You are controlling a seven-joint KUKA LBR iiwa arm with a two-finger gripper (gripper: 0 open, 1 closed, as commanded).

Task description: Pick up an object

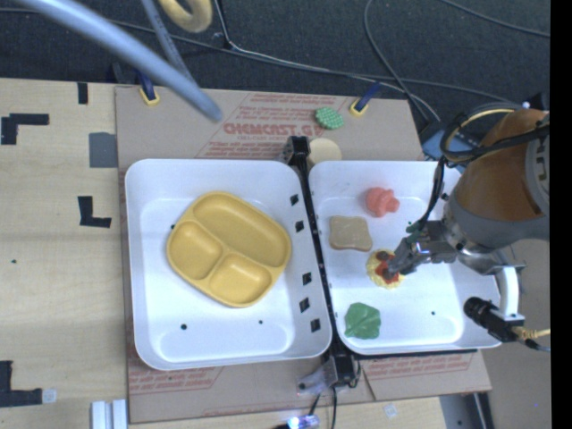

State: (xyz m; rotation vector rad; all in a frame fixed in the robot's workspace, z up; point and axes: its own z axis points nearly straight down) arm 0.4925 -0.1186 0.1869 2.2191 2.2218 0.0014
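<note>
The gripper [399, 263] is down in the right bin [447, 324], right on top of the yellow-and-red toy [385, 271], which lies just below the brown toast [349, 232]. The toy peeks out at the fingertips; whether the jaws are spread or pinching it cannot be told. Pink piece [382, 201] above, green piece [362, 320] below

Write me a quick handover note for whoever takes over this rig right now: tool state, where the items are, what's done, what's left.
Tool: down in the right bin, right at the yellow and red item; a hold on it can't be confirmed.
Right bin also holds the pink item, tan toast piece and green item.
Left bin: yellow divided tray.
Done: the arm has reached the item.
Left: secure the grasp and lift; nothing is visibly raised yet.
</note>
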